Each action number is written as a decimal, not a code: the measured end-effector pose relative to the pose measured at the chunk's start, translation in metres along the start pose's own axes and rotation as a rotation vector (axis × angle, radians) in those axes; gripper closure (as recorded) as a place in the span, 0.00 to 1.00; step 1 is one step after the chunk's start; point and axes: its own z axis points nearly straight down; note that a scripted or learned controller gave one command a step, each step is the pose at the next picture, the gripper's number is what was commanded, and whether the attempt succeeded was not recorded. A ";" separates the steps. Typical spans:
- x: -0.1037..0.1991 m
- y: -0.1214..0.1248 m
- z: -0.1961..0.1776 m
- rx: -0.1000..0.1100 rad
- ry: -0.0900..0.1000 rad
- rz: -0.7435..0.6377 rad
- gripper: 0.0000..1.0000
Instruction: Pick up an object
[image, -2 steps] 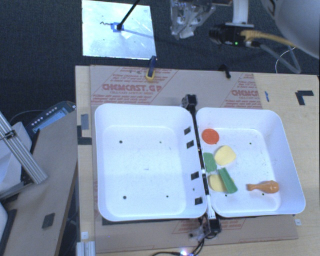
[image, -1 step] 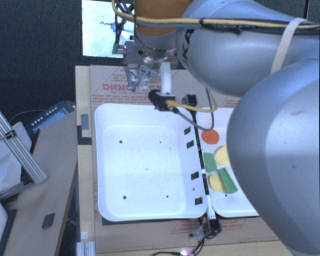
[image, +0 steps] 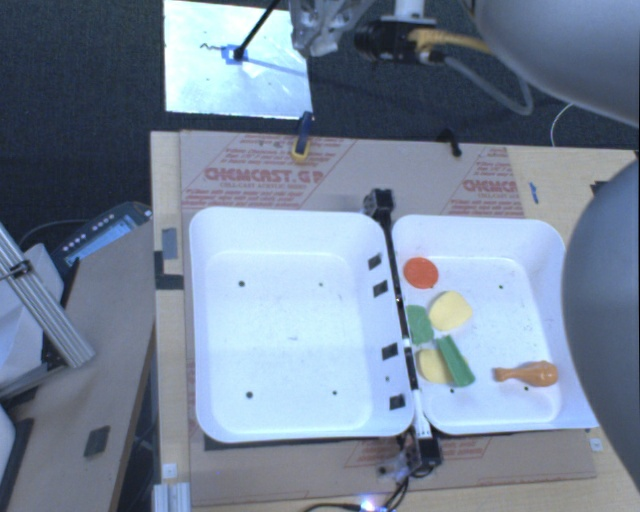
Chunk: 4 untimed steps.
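Note:
The right bin (image: 540, 240) holds several small toys along its left side. A red-orange disc (image: 421, 271) lies farthest back, with a yellow lump (image: 451, 310) and a green piece (image: 420, 323) in front of it. Nearer the front lie another yellow piece (image: 432, 367) and a long green piece (image: 457, 361) side by side. An orange drumstick-shaped toy (image: 528, 374) rests at the front right. My gripper (image: 320, 30) hangs at the top edge of the view, well beyond the bins and over the dark floor. Nothing is seen in it.
The left bin (image: 205, 300) stands beside the right one, joined by black clips (image: 385, 290). Both sit on a cardboard sheet (image: 260, 170) bearing a yellow clip (image: 301, 150). A shiny metal plate (image: 235, 60) lies behind. The grey arm (image: 600, 320) looms along the right.

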 end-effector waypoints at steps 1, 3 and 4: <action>-0.002 -0.015 0.174 0.036 -0.011 0.007 1.00; -0.014 -0.145 0.466 0.029 -0.009 0.006 1.00; -0.034 -0.190 0.360 0.018 -0.005 0.007 1.00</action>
